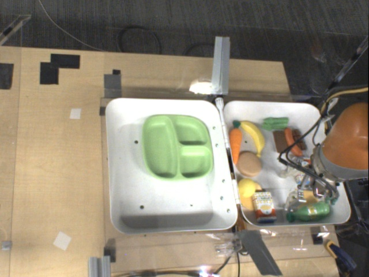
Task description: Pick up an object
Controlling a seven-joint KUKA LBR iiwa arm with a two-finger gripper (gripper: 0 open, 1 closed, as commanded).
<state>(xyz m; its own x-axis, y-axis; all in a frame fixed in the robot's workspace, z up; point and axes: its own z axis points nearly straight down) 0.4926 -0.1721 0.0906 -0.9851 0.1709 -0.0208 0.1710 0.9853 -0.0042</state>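
The right bin [288, 106] holds several toy foods: an orange carrot [235, 145], a yellow banana [253, 135], a green block [275, 123], a brown block [281, 140], a beige round piece [249, 164], a yellow lemon [247, 190], a small printed carton [264, 206] and a green bottle [309, 212] lying on its side. My gripper [307, 193] reaches down into the bin's near right corner, just above the green bottle and beside a yellowish piece [312, 197]. Cables and the orange wrist band [349, 137] cover the bin's right side.
The left bin [124, 172] carries a green divided plate [176, 146]. A metal post [221, 68] stands behind the seam between the bins. The wooden bench [52, 172] stretches to the left.
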